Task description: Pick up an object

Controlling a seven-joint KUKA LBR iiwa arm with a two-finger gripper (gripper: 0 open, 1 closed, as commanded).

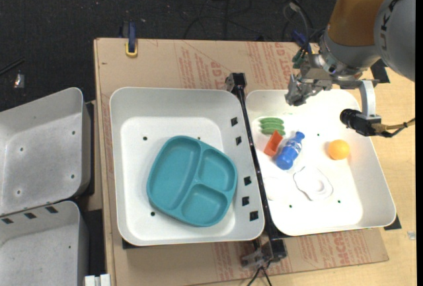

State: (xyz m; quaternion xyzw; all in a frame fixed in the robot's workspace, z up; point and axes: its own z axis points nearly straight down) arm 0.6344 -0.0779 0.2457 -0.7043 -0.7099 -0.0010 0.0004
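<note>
Over the back edge of the right-hand shallow white bin [370, 209], my grey two-finger gripper [297, 96] hangs above bare floor; its tips are too dark and small for me to tell whether they are spread or closed, and nothing shows between them. The candidates lie in front of it, nearer the camera: a green ridged plastic piece [271, 125], an orange-red plastic wedge [273, 143] touching a small blue plastic bottle with a pale cap [289, 150], a small orange ball [338, 149] standing well apart to the right, and a flat white plastic piece [312, 184] nearer the front wall. The left-hand white bin [125, 146] holds a teal divided plastic plate [192, 180]. I judge the approach not yet begun. To do it well I would pick the ball or the green piece, since each has free space on its sides, centre the tool squarely over it before descending, and steer clear of the bottle and wedge, where one finger would likely land on the neighbour. The ball may roll if nudged off-centre.
</note>
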